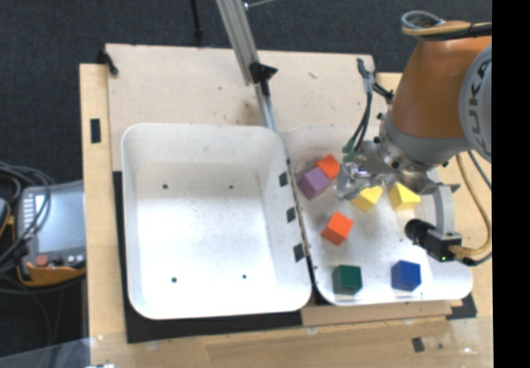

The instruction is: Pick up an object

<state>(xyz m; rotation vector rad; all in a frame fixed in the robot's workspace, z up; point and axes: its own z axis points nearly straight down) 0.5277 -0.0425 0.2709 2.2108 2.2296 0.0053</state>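
The right bin point(447, 283) holds several small blocks. A purple block point(314, 182) and an orange block point(330, 165) lie at its upper left. Two yellow blocks point(368, 197) point(404, 195) sit near its middle. Below them are another orange block point(337, 228), a green block point(348, 279) and a blue block point(406, 275). My gripper point(354, 177) hangs low in the right bin, between the upper orange block and the left yellow block, close to both. The wrist hides its tip.
The left bin point(207, 221) stands beside the right one, their walls meeting near the middle. A slanted metal pole point(236, 18) rises from behind the bins. A black camera unit point(431, 240) hangs off the wrist over the right bin.
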